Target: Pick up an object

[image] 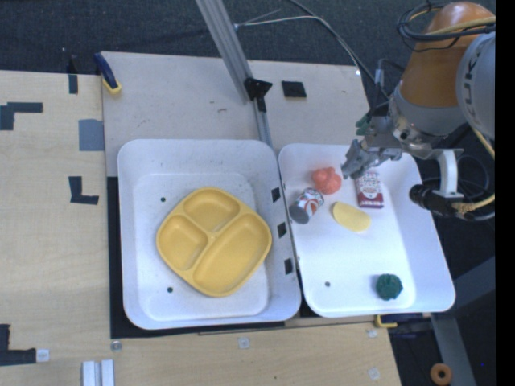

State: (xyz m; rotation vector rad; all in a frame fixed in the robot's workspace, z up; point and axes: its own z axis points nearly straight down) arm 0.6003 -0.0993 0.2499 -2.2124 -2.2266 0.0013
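While the gripper (354,166) hangs low over the right bin (418,288), I cannot tell how its jaws stand. Just beside it lie an orange-red lump (327,179) and a red-and-white packet (369,190). Nearby sit a yellow piece (352,216) and a small can (306,205); a green ball (389,286) lies well apart. A yellow 3-compartment tray (213,240) rests in the left bin (137,296).

Even, bright overhead light, soft shadows, mild glare on white bins (129,215), slightly soft focus.
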